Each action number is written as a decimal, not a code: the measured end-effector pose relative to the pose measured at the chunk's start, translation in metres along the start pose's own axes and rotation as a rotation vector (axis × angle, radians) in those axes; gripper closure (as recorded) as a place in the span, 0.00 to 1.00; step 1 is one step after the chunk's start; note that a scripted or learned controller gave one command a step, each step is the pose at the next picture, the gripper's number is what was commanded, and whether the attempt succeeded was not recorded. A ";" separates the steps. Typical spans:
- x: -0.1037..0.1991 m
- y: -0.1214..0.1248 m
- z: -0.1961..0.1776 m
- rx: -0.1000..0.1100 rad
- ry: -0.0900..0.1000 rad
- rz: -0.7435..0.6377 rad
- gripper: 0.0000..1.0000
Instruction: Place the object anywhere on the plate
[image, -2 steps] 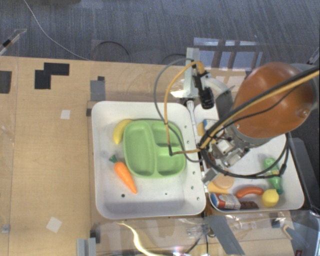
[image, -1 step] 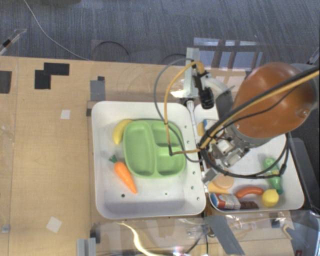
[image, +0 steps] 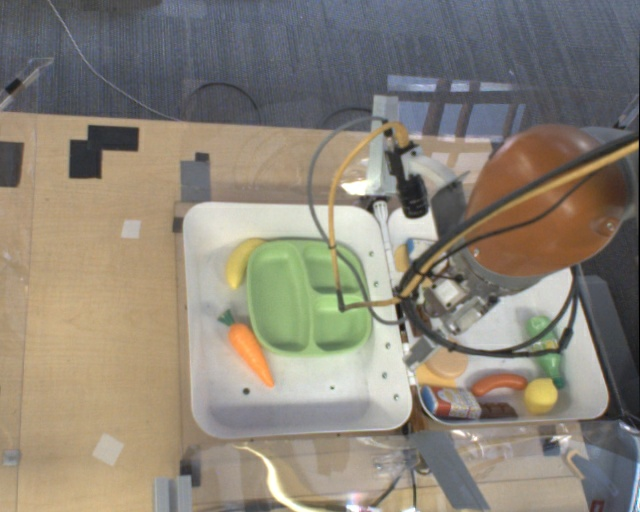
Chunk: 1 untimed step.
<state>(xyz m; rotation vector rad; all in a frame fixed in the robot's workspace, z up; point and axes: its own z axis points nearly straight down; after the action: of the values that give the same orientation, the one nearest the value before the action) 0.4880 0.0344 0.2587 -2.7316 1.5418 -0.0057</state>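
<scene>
Camera view had the grey arm with the orange band (image: 540, 200) reaching in from the right, its end effector (image: 440, 318) low over the right-hand shallow white bin (image: 590, 400), near the divider between the bins. We couldn't tell the end effector's state; cables and the wrist covered it, and we saw nothing held.

We judged the step as pick, not place. The green compartmented plastic plate (image: 300, 298) sat in the left-hand shallow white bin (image: 290, 415) with nothing on it. Candidate objects lay just below the end effector: a round orange-topped toy (image: 443, 370), a red toy sausage (image: 498, 383), a yellow toy lemon (image: 540, 396).

Next move, we reckoned, needed a confirmed grasp, then a lift over both bin walls at the divider.

Room: an orange toy carrot (image: 250, 353) and a yellow toy banana (image: 238, 262) sat beside the plate's left edge; the plate's top was open.
</scene>
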 end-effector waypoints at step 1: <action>0.000 0.000 0.000 0.000 0.000 0.000 0.00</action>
<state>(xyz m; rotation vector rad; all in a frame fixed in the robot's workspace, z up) 0.4880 0.0344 0.2587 -2.7316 1.5418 -0.0057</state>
